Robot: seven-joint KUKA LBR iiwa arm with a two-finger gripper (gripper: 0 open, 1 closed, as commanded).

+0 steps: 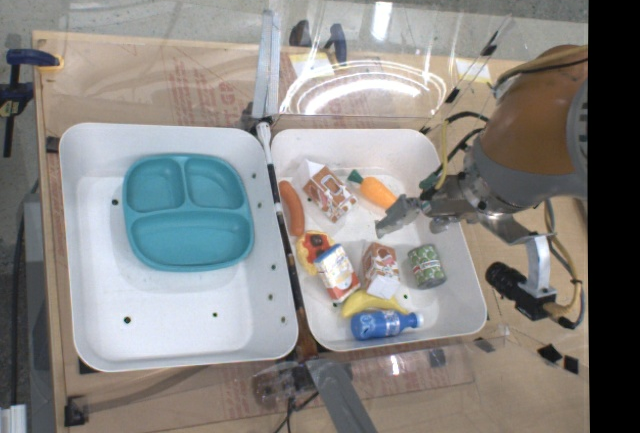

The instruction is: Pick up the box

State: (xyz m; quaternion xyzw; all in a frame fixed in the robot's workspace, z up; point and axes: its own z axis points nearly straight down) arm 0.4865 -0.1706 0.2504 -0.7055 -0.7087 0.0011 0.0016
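Observation:
Two small brown-and-white boxes lie in the right bin. One box sits near the bin's upper middle, tilted, next to an orange carrot. The other box lies lower, between a small carton and a green can. My gripper reaches in from the right and hangs between the two boxes, just below the carrot and above the lower box. Nothing shows in its grasp.
The right bin also holds a red sausage, a yellow banana and a blue bottle. A teal divided plate rests in the left bin. A clear plastic screen stands behind the right bin.

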